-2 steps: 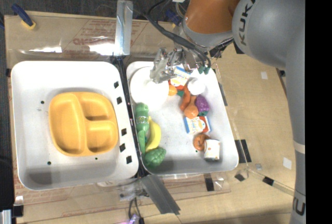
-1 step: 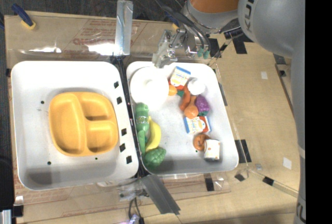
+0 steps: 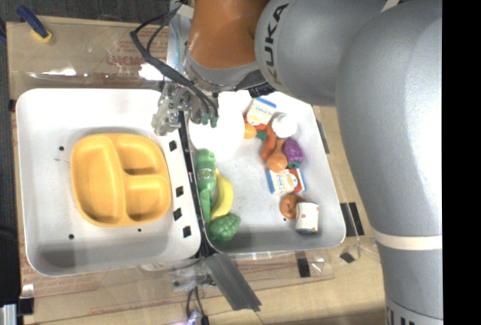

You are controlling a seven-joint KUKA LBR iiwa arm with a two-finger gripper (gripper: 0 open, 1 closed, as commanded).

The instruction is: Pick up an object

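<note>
My gripper (image 3: 185, 117) hangs over the dividing wall between the two bins, near their far edge. Its fingers stand apart, one metal fingertip (image 3: 162, 123) over the left bin and a dark one (image 3: 208, 119) over the right bin, with nothing between them. In the right bin (image 3: 248, 233), a green vegetable (image 3: 204, 165), a yellow banana (image 3: 223, 195) and a green leafy piece (image 3: 224, 227) lie along the left wall, just in front of the gripper. Further right lie a small carton (image 3: 261, 113), a white ball (image 3: 284, 126), purple grapes (image 3: 293, 153) and a white cup (image 3: 307, 217).
A yellow divided tray (image 3: 120, 177) fills the middle of the left bin (image 3: 37, 135). A second small carton (image 3: 284, 180) and orange toy foods (image 3: 276, 161) sit among the right bin's items. The big grey arm covers the bench's right side. A blue and yellow clip (image 3: 34, 24) lies at the far left.
</note>
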